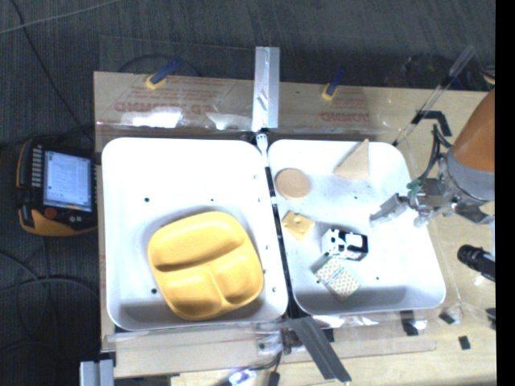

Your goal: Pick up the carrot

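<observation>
Lying up-left of end effector (pixel 389 211), carrot (pixel 355 162) perhaps

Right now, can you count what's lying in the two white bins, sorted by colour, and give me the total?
Yellow: 2, the divided tray in the left bin and a small chunk in the right bin
Tan: 2, a round disc and a cone-shaped piece
Black and white: 1
Pale patterned packet: 1
Total: 6

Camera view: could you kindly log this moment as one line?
gripper: above right bin, right side | tan cone, possibly the carrot: back of right bin, apart from gripper | yellow tray: in left bin
</observation>
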`<state>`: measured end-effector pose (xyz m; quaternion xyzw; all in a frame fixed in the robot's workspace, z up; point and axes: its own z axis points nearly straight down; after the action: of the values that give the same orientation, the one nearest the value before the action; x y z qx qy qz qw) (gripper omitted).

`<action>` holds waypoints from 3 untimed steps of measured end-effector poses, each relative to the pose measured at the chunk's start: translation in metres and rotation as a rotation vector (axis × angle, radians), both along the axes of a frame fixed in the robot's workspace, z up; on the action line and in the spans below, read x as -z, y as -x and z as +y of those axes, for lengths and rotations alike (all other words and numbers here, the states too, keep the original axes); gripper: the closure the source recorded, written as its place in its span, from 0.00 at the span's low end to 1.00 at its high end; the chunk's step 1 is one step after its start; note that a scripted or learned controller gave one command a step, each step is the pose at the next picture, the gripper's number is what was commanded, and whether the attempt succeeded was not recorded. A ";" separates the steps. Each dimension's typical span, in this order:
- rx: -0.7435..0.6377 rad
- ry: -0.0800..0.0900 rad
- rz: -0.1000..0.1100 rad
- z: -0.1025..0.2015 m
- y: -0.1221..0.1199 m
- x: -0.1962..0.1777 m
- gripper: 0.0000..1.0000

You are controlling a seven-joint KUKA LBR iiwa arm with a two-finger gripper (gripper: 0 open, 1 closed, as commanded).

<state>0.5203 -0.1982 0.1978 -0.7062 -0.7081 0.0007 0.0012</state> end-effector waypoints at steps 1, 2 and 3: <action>0.100 0.002 0.000 -0.024 -0.055 0.006 0.00; 0.097 0.004 0.001 -0.023 -0.056 -0.003 1.00; -0.069 0.005 -0.002 -0.018 -0.096 -0.088 1.00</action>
<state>0.6166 -0.2161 0.2861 -0.6814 -0.7319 0.0018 -0.0013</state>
